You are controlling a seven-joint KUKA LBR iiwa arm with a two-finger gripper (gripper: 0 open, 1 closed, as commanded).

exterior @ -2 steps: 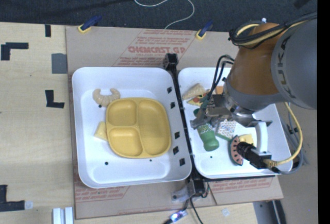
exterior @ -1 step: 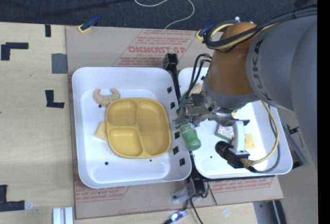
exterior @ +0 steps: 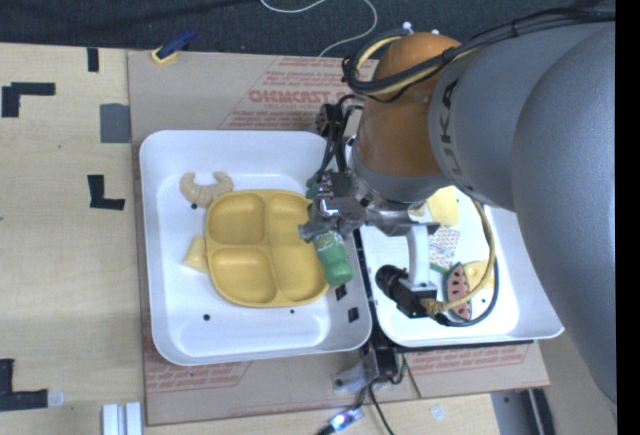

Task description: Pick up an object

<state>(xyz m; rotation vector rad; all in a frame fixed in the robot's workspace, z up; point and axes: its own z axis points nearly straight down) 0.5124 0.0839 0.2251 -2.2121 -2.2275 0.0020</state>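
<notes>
Over the right edge of the left bin (exterior: pixel 160 223), near the middle of the frame, the gripper (exterior: pixel 328 228) hangs with a green cylindrical object (exterior: pixel 336 259) just beneath it; whether that object sits between the claw's tips or merely lies under them I cannot tell. Beside it to the left, a yellow divided plate (exterior: pixel 258 248) rests on the bin floor, with a tan curved piece (exterior: pixel 203 187) at its upper left. Lower right, the right bin (exterior: pixel 530 318) carries a watermelon slice toy (exterior: pixel 460 289) and a yellow item (exterior: pixel 446 208) under the grey arm (exterior: pixel 540 133)
</notes>
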